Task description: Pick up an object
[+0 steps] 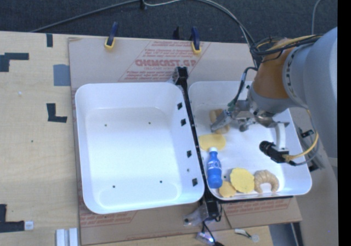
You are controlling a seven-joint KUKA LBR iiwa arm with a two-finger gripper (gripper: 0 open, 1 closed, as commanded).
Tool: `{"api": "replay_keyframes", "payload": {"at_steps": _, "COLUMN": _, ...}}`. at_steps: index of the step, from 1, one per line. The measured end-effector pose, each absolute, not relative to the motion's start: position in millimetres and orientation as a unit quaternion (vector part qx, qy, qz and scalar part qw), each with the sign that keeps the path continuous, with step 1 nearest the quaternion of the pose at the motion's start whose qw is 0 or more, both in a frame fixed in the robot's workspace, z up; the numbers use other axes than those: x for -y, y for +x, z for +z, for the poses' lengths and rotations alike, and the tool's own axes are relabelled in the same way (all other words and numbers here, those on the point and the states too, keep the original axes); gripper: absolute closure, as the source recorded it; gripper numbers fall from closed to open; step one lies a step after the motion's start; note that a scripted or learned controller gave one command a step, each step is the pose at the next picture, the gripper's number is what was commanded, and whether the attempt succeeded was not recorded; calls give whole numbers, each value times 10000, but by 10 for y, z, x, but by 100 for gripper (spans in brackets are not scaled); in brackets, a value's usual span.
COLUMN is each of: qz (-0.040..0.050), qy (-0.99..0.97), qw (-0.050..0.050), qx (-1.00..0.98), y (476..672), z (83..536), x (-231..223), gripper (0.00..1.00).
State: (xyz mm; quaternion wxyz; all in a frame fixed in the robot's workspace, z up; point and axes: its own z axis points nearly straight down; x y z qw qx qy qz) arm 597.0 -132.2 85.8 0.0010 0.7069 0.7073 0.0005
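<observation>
- Over the right bin [296,187], the gripper [222,123] hung low above a tan object [215,114] near the bin's rear left part; whether its fingers stood apart or together could not be told.
- A pale yellow piece [212,142] lay just in front of it.
- A blue bottle [213,169] with a white cap lay beside the divider, close to a yellow round [242,179] and a croissant [266,180].
- Beside it sat the left bin [88,146].

The left bin [131,146] is left open throughout. In the right bin [244,92], the near edge is crowded by a blue bottle [213,169], yellow pieces [242,180] and a croissant [266,180]; the far corner is unobstructed.
</observation>
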Motion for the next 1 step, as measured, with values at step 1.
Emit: {"api": "replay_keyframes", "payload": {"at_steps": 1, "qz": 5, "qy": 7069, "qw": 9, "qx": -7073, "y": 5970, "z": 858, "x": 1322, "gripper": 0}}
